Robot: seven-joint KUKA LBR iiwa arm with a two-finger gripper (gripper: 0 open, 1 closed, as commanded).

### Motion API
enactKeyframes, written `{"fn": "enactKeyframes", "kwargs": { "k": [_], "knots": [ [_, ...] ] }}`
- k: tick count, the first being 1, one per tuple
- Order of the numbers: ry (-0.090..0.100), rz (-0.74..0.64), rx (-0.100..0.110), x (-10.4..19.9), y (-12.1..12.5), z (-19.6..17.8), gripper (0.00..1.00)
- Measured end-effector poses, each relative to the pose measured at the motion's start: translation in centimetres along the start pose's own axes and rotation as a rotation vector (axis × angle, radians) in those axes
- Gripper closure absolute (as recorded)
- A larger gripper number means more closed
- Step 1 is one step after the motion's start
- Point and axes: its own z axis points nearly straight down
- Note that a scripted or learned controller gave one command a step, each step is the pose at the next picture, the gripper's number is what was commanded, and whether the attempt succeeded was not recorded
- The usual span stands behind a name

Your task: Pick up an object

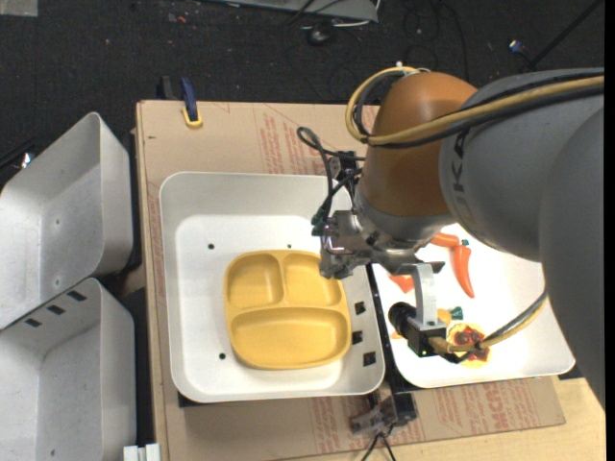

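A yellow divided plate (286,311) lies flat in the left white bin (183,286), toward its front right. My gripper (332,250) hangs at the plate's upper right corner, close to the wall between the two bins. The wrist hides whether it touches the plate. In the right bin (538,296) an orange chili-shaped piece (464,267) lies beside the arm, and a smaller orange piece (404,281) peeks out under the wrist. A small red, yellow and green object (468,338) sits near that bin's front edge. The arm covers much of the right bin.
Both bins rest on a cardboard sheet (250,133) over the bench. Two white moulded shells (58,219) stand off the bench to the left. A small clamp with a yellow tip (192,109) sits at the cardboard's back left corner.
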Motion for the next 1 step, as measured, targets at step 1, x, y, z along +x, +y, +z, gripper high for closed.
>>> {"fn": "enactKeyframes", "kwargs": {
  "k": [1],
  "knots": [
    [-0.002,0.006,0.002,-0.37,-0.03,0.04,0.0]
  ]
}}
